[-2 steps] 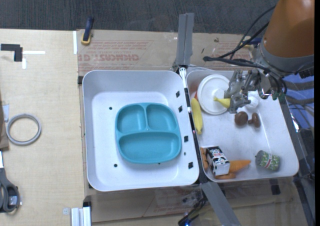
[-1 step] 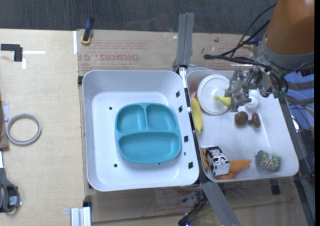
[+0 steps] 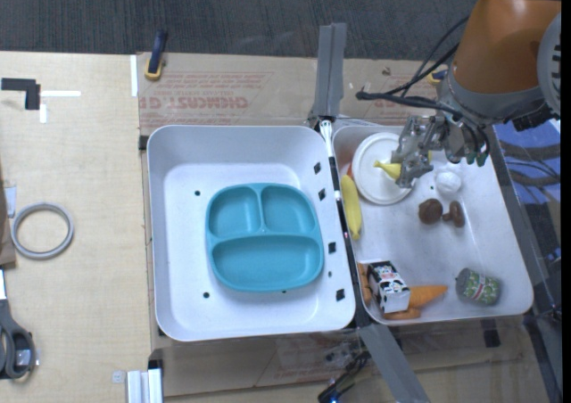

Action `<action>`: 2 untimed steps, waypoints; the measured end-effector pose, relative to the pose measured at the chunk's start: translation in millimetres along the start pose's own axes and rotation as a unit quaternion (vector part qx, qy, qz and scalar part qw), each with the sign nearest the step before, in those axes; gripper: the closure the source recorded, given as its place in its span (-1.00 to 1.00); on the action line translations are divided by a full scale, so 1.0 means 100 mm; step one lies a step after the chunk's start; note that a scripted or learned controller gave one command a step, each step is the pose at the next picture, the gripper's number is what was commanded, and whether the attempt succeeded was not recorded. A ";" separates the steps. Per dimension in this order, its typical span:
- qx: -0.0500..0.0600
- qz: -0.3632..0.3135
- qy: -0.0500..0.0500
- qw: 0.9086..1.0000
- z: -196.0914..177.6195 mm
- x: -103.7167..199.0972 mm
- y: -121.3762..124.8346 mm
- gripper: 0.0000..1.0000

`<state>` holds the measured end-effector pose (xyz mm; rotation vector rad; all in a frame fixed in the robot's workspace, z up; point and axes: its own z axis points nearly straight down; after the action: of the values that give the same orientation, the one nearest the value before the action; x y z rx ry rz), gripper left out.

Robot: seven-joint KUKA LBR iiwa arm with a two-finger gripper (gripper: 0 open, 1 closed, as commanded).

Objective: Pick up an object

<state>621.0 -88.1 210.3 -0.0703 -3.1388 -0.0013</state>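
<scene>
where it hangs over the white plate (image 3: 375, 180), hand (image 3: 409, 171) touching a small yellow piece (image 3: 388, 168)

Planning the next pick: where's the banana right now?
The banana lies in the right bin, along its left wall, just below-left of the white plate and above the small carton.
</scene>
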 end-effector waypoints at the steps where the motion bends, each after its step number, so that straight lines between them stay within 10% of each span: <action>1: 0.000 0.094 0.000 0.996 0.22 -0.25 0.53 1.00; 2: 0.001 0.131 -0.001 0.991 -1.60 0.08 -0.76 1.00</action>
<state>609.9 -164.0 370.3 -0.4821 -3.1034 0.0013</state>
